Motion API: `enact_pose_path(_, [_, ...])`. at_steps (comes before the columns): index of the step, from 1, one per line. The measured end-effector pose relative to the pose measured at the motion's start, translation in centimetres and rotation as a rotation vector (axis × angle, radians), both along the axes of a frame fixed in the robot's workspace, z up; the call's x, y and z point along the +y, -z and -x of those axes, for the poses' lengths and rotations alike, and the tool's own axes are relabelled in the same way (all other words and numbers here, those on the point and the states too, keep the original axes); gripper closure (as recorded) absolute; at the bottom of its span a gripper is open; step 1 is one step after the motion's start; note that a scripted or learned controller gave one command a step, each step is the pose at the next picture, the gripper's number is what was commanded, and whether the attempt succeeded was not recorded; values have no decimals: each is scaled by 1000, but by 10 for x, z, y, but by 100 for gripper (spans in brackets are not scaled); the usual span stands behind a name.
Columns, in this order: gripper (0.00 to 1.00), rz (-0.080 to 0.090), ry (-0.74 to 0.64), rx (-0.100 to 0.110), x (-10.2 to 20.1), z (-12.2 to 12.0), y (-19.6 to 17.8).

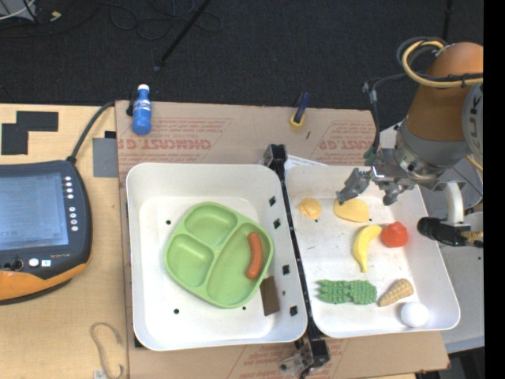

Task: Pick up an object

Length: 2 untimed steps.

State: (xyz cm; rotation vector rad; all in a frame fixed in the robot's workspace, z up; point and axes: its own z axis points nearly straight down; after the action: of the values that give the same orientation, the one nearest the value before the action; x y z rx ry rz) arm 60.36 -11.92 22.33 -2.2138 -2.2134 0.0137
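The pincer (pixel 371 186) is seen spread apart and holding nothing, poised over the far part of the right bin (pixel 442 290), just above a flat yellow piece (pixel 353 210). No object has been lifted, so the task is judged to be at its start: an approach has been made, while the closing and the raising are left to be done.

The left bin (pixel 150 212) is occupied by a green divided plate (pixel 217 253), on whose right compartment a red sausage (pixel 254 255) is laid. In the right bin, the candidates for picking are scattered: a green leafy strip (pixel 346 292) near the front, a banana (pixel 364 245) at the middle with a red tomato (pixel 394 234) touching or just beside its right, an ice-cream cone (pixel 396 292) and a white ball (pixel 413 314) at the near right corner, and a small yellow lump (pixel 310 208) left of the flat piece. The flat piece is judged the likeliest target, being nearest the fingers.
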Motion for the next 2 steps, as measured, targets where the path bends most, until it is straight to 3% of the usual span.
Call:
enact_pose_path(1, [0,2,-2,-13,0,-3,-7])
enact_pose_path(2, [0,0,-1,-4,-6,2,54])
